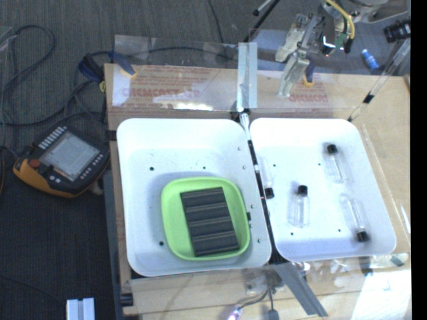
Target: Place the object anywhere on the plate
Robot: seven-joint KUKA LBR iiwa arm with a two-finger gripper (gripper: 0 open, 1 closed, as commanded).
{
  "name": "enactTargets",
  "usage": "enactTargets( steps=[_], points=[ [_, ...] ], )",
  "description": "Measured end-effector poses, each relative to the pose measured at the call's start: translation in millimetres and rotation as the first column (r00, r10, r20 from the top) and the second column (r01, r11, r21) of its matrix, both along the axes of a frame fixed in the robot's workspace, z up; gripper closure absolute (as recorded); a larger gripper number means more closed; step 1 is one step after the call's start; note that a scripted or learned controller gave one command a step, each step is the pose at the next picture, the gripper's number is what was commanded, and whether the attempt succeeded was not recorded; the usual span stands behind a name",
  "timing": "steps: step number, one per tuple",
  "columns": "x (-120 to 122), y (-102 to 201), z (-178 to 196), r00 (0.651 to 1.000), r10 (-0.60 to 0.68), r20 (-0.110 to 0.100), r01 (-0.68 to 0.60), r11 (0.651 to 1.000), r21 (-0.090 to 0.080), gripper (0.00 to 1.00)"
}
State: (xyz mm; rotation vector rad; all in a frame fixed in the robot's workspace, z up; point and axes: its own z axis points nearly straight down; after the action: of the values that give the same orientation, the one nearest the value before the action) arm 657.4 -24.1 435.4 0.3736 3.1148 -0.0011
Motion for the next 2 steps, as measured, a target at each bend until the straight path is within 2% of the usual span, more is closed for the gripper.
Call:
enactTargets(
  steps=[1, 2],
  points=[
    [-30, -6, 0, 0.966, 0.259, 0.0, -0.259, 0.966, 0.0, 0.0],
    [12, -1, 0, 0.842, 0.54, 0.001, -0.54, 0.842, -0.001, 0.0]
  ],
)
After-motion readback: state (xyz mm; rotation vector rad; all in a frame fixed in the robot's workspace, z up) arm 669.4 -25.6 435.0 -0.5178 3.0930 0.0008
